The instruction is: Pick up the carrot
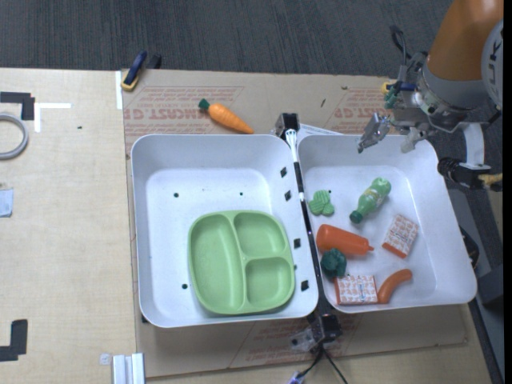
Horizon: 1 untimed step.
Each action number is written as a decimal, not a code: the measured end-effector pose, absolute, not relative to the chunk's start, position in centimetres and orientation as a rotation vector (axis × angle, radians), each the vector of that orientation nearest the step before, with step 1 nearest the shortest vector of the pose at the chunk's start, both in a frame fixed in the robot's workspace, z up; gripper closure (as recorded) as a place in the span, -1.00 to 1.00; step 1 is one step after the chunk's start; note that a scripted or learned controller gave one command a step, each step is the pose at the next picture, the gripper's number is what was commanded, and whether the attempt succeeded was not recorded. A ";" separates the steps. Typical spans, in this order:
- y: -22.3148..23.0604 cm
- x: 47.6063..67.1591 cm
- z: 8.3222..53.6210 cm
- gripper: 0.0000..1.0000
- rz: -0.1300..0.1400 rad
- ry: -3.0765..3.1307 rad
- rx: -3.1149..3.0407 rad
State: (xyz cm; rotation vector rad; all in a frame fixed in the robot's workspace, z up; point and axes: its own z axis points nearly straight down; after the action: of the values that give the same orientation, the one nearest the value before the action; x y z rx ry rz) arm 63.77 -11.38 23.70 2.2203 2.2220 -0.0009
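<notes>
Clips and cabling (320, 330) sit at the near edge where the two white bins meet. Beyond them, the right bin (448, 238) holds a carrot (344, 239) lying on its side, its green top touching a dark green vegetable (333, 261), with a small box (356, 289) and a sausage (394, 284) near. The gripper (393, 133) hovers over the bin's far rim with its fingers spread and nothing between them, well apart from the carrot. A second carrot (227, 117) lies outside the bins on cardboard. Likely risks: descending onto the crowded leafy end, or nudging neighbours instead of gripping.
</notes>
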 end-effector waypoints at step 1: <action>-3.9 64.3 19.2 -1.00 -0.003 2.216 2.228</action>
State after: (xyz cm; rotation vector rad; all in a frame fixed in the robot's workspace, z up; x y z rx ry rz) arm 64.25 -3.94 19.18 2.2276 2.2164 -0.0028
